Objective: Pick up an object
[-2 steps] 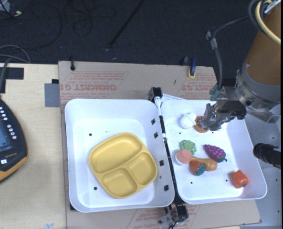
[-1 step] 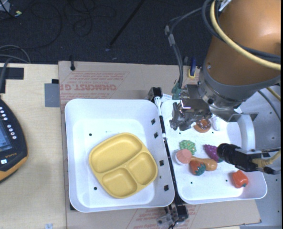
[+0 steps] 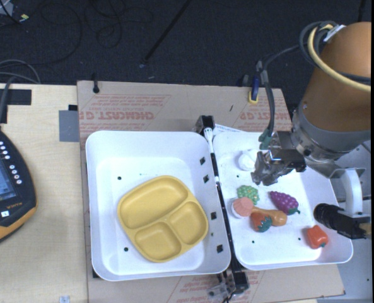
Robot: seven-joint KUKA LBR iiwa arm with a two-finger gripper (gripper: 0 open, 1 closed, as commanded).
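Observation:
My gripper [image 3: 263, 173] hangs over the upper middle of the right bin [image 3: 287, 257], and nothing shows between its fingers. Just left of it lies a small white round piece [image 3: 246, 161]. Below it sit a green leafy toy [image 3: 248, 193], a purple grape bunch [image 3: 284, 201], a pink round slice [image 3: 242, 207] and an orange carrot-like toy [image 3: 268, 219]. An orange-red pepper [image 3: 316, 236] rests near the bin's right side.
The left bin [image 3: 105, 169] holds a yellow divided plate [image 3: 163, 218]. A black divider with clips [image 3: 212, 188] runs between the bins. A handheld pendant [image 3: 0, 182] lies on the bench at far left.

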